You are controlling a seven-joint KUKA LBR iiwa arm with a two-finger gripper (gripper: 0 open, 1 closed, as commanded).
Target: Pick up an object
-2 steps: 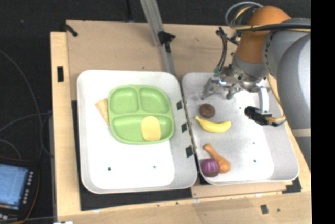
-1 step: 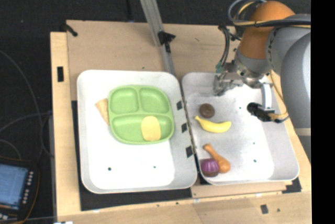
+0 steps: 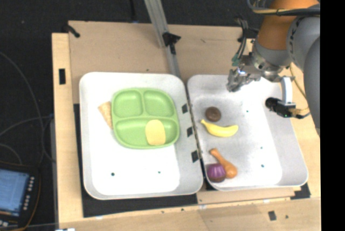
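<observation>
Two white bins sit side by side on the bench. In the right bin (image 3: 253,133) there is a yellow banana (image 3: 220,129) close to the middle. A small brown ball (image 3: 213,114) sits just beside the banana, at about 11 o'clock from it. Down at about 6 o'clock from the banana lies an orange carrot (image 3: 223,163), and a purple onion (image 3: 216,172) touches the carrot at the bin's bottom edge. The gripper (image 3: 235,83) hangs over the top part of the right bin, at about 1 o'clock from the brown ball and well apart from it. It is too small and dark to tell how it is set, and nothing is seen in it. The left bin (image 3: 135,170) holds a green tray (image 3: 144,116) with three parts. A yellow block (image 3: 156,132) lies in the tray's bottom part. A tan slice (image 3: 105,113) pokes out from under the tray at 9 o'clock.
</observation>
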